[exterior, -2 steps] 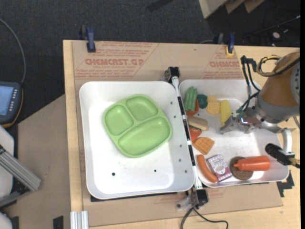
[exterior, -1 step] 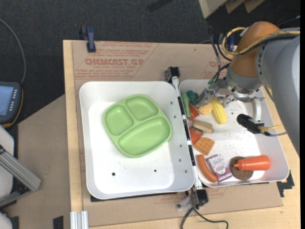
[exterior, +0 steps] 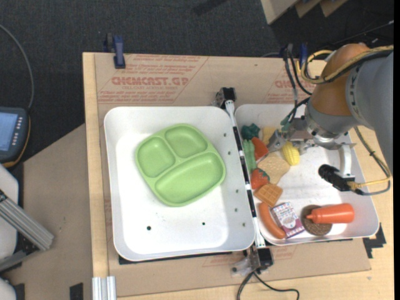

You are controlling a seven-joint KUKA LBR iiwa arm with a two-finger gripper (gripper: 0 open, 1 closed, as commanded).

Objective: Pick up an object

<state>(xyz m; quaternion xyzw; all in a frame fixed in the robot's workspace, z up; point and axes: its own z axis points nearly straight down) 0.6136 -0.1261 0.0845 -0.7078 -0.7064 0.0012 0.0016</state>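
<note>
1. Arm (exterior: 353, 89) enters from the right of the camera view; you see the gripper (exterior: 292, 137) low over the far-left part of the right bin (exterior: 305, 183).
2. Gripper state: you cannot tell from this angle whether it is open or closed. Nothing is visibly held.
3. Nearest object: a yellow toy piece (exterior: 291, 154), lying just beside the gripper on its near side. You cannot tell whether the two touch.
4. Along the right bin's left wall, far to near, you have: a green toy (exterior: 250, 131), an orange-red piece (exterior: 259, 146), a small red piece (exterior: 257, 179), a waffle-patterned square (exterior: 269, 194) and a sausage-shaped piece (exterior: 269, 222).
5. A tan cracker-like square (exterior: 273, 165) lies between the yellow piece and the waffle square.
6. Near edge of the right bin: a small printed carton (exterior: 285, 217) rests just beside the sausage piece. To its right, an orange bottle (exterior: 330, 214) lies on its side across a brown disc (exterior: 317, 226).
7. Left bin (exterior: 125, 199): you see a green divided plate (exterior: 181, 164), tilted relative to the bin walls and well apart from the gripper.
</note>
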